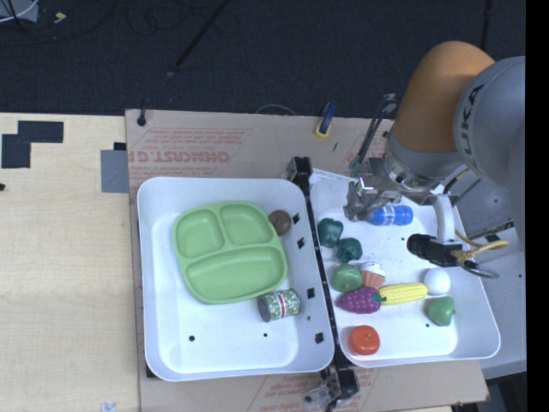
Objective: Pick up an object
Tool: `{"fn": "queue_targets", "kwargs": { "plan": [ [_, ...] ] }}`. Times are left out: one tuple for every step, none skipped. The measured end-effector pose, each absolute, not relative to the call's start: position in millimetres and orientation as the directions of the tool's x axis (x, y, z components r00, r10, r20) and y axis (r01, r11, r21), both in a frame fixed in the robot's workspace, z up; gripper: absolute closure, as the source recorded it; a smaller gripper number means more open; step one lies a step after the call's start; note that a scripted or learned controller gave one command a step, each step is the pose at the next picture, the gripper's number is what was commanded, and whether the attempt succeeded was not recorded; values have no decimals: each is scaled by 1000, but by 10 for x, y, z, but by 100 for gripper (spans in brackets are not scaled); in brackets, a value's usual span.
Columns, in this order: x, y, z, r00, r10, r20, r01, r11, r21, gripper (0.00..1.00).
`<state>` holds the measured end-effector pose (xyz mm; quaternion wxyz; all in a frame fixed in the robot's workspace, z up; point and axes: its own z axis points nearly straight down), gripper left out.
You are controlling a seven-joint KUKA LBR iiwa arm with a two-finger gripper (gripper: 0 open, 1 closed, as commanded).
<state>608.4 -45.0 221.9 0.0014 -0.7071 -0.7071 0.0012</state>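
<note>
Item for you: gripper, upper middle of the right bin, finger state indeterminable; blue bottle lies just beside it, to its right in frame.

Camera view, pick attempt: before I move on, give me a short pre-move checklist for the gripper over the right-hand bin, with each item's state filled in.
1. Gripper is over the bin holding the toys: ok, it sits above the right bin near its far edge.
2. A target lies close by: ok, the blue bottle lies right beside it.
3. Something is gripped: cannot tell, the jaws are too dark and small to read.
4. Neighbours leave room: ok, the dark green pepper lies apart from the bottle.
5. The divider between the bins is out of the way: ok, it lies left of the gripper.
</note>
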Motion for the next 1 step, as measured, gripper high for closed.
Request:
{"fn": "queue_targets", "kwargs": {
  "plan": [
    [6108, -375, 2329, -1, 1000, 0, 1000, 1, -1, 100]
  ]
}}
